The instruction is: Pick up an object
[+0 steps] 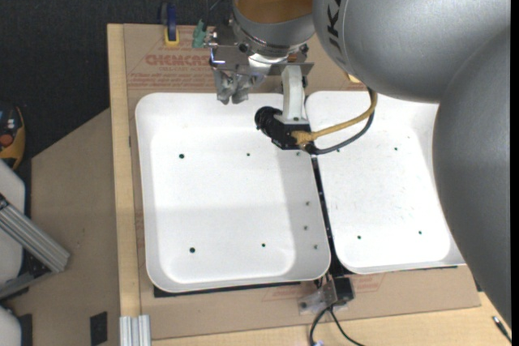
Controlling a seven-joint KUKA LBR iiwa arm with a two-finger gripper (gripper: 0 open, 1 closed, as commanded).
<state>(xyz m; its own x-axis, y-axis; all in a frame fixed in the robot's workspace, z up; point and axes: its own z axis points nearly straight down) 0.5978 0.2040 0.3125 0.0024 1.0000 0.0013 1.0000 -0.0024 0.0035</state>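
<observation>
Hovering over the far edge of the left bin (162, 198), the end effector (233, 91) is pointing down with nothing visible between its fingers.
Whether it is released or clenched cannot be told; no object to pick is identifiable; the right bin (389, 207) is lying beside, both on the table (130, 93).

The tool (233, 91) hangs at upper centre of the frame, over the far edge of the left bin (162, 198); the right bin (389, 207) lies beside it.
</observation>
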